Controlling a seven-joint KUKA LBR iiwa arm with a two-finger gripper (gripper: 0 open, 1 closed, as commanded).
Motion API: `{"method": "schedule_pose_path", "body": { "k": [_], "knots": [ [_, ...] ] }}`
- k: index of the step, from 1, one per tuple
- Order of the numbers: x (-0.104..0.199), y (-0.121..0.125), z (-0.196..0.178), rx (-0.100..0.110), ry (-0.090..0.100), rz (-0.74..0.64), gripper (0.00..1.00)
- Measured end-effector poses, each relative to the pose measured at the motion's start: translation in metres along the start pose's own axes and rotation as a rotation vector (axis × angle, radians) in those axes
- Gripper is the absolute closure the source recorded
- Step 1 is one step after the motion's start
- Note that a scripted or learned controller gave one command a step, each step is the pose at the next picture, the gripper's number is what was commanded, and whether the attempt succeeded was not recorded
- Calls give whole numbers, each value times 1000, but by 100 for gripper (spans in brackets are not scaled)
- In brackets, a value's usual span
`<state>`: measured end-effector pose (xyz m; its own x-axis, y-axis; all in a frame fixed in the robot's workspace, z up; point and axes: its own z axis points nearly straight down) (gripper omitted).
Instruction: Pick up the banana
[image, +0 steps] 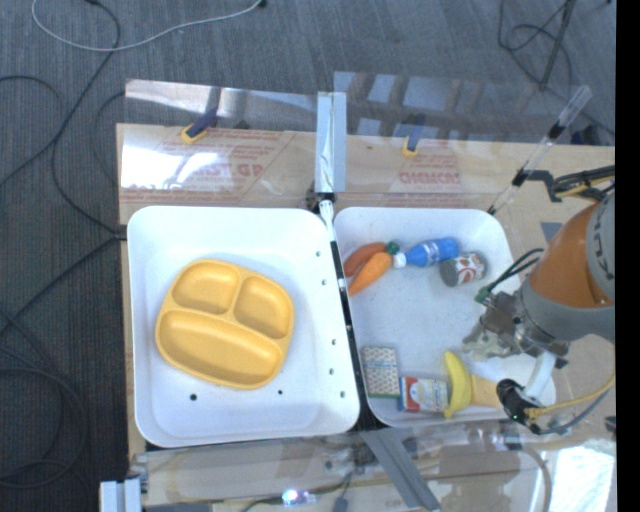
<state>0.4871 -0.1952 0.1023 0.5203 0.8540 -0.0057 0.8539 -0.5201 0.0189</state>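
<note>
The yellow banana (457, 381) lies near the front edge of the right bin (420, 310), its lower end resting against a small carton (424, 394). My gripper (494, 334) hangs over the bin's right side, just above and to the right of the banana's top end. Nothing shows between it and the banana. The arm's orange band (572, 268) is behind it at the right edge.
At the back of the right bin lie a carrot (368, 268), a blue-and-white bottle (428, 252) and a small can (463, 268). A checked pad (380, 369) sits front left. The left bin (150, 400) holds a yellow divided plate (190, 345).
</note>
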Motion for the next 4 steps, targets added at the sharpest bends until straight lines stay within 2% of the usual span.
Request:
{"method": "schedule_pose_path", "body": {
  "k": [1,2,3,4],
  "knots": [
    [56,-5,-7,22,6,-198,100],
    [56,-5,-7,22,6,-198,0],
    [22,-9,8,2,17,-280,0],
    [19,-7,-1,-5,7,-278,100]
  ]
}}
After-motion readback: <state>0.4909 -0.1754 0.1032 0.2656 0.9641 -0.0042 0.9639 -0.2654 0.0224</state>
